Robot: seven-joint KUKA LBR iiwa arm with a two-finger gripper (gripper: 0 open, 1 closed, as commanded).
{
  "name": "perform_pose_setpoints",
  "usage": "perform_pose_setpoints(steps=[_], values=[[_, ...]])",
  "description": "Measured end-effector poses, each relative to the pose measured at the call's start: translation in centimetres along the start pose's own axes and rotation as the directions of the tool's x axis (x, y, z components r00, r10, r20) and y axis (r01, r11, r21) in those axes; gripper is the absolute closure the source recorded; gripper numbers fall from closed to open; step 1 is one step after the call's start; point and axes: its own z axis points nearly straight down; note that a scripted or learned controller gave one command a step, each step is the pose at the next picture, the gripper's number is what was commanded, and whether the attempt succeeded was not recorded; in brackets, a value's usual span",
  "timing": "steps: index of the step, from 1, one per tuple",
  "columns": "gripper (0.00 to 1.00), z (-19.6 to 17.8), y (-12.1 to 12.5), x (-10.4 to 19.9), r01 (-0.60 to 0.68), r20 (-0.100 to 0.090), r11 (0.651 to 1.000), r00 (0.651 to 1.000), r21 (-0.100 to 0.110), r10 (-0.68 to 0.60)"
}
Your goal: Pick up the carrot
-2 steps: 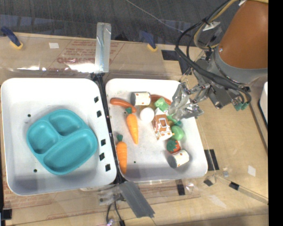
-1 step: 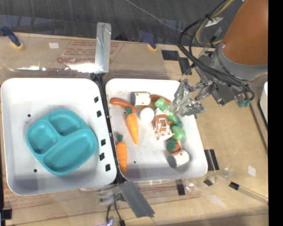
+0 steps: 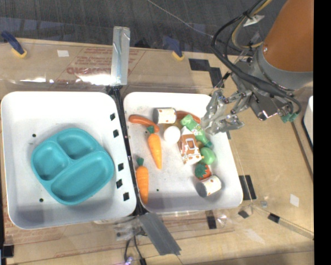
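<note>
Brown tabletop bears two white bins; the right bin holds two carrots, orange with green tops, mid-bin and at its left wall; claw, whether apart or together I cannot tell, hovers at the right rim; best to travel left and descend across the middle carrot's body.

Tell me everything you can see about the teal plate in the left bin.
The teal plate is a rounded, plastic-looking dish divided into three compartments: two small ones toward the far side and one large one nearer the camera. It lies flat, right side up and turned at an angle, on the floor of the left bin, roughly centred. Nothing rests in it or touches it.
</note>
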Motion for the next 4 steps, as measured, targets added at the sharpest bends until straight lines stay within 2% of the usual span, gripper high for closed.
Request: perform_pose_setpoints(steps=[3,4], values=[[1.0,-3.4,-0.1,-0.4,0.006,0.011,1.0,1.0,0.011,-0.006],[1.0,-1.2,-4.4,2.7,0.165,-0.011,0.986,0.986,-0.013,-0.165]])
